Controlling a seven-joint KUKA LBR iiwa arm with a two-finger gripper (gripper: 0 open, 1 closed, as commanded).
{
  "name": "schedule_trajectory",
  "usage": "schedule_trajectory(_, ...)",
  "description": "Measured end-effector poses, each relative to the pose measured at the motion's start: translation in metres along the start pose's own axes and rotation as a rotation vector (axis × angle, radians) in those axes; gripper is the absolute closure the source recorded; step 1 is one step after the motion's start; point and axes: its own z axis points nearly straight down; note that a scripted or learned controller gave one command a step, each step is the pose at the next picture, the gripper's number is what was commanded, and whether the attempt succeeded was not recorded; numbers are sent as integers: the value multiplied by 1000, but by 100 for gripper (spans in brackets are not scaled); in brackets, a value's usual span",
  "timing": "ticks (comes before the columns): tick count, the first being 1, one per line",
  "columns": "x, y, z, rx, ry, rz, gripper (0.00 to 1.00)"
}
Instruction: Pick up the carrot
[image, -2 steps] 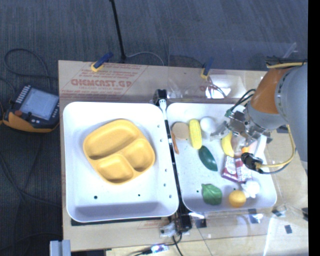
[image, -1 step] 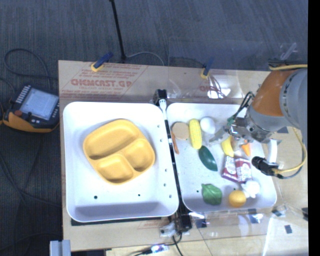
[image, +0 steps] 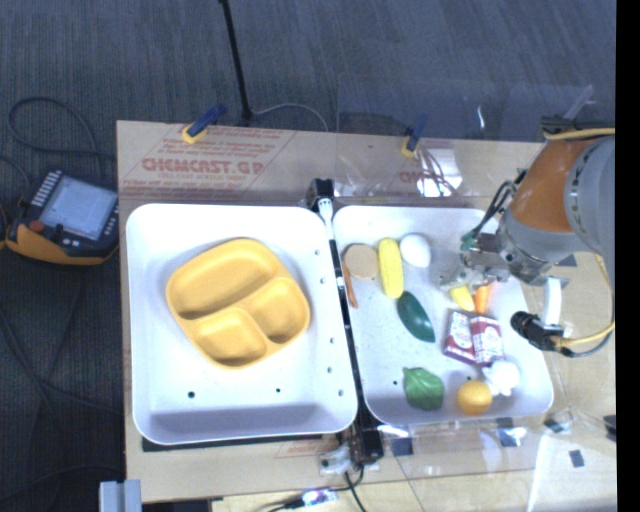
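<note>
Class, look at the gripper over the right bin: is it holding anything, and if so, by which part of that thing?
It cannot be told. The gripper is right at the carrot, touching or just above its upper end, but a hold is not visible.

dark carpet floor (image: 60, 380), wooden bench (image: 200, 160)

Both white bins (image: 150, 400) are seen as smooth, slightly glossy plastic. The yellow divided tray (image: 238, 300) appears as satin plastic. The table (image: 150, 160) looks like matt board. At six o'clock, the lemon (image: 474, 397) looks glossy.
</note>
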Motion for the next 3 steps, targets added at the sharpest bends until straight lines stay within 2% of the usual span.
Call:
schedule_trajectory(1,8,0,2,9,15,-6,0)
schedule_trajectory(2,3,24,8,46,28,-24,0)
schedule_trajectory(3,-3,28,-1,11,0,-27,100)
